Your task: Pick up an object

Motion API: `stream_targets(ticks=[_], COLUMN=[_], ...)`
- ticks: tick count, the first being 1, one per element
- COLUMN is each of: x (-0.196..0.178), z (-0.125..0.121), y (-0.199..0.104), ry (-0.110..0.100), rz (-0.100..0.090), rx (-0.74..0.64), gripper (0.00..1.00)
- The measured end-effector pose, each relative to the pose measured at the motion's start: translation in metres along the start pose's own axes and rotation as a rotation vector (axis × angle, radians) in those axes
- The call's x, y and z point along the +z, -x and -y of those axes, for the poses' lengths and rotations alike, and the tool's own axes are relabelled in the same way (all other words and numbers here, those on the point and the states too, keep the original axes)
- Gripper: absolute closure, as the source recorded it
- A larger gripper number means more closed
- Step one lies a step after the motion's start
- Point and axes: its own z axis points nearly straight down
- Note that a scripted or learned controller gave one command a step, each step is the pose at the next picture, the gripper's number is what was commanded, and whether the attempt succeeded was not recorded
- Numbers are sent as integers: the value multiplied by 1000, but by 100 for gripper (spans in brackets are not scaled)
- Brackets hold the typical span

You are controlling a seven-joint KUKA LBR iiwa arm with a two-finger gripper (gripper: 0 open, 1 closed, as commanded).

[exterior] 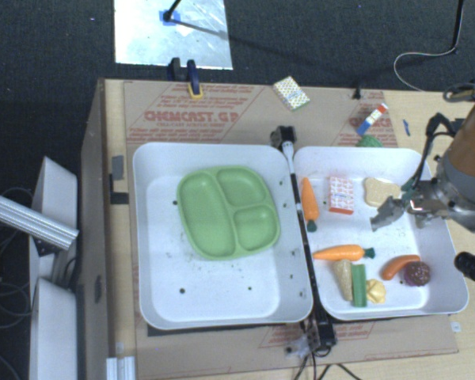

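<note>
Grey arm, orange band, black cables, metal end effector

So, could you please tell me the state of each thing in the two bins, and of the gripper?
Green divided plastic plate: flat in the left white bin, nothing on it.
Orange toy carrot: lying along the right white bin's left wall.
Second orange carrot: lying crosswise.
Red-and-white small box: lying flat.
Dark red round toy: resting beside an orange sausage.
Gripper: above the right bin, holding nothing visible.
</note>
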Motion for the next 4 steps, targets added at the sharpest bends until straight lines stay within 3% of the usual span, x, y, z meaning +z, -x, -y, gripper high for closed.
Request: stream_targets(ticks=[1, 2, 3, 4], x=[112, 150, 140, 140], z=[13, -6, -7, -7], y=[25, -24, -24, -24], ry=[-3, -1, 1, 1], rz=[0, -1, -1, -1], rx=[2, 0, 0, 0], gripper=[0, 0, 100, 0])
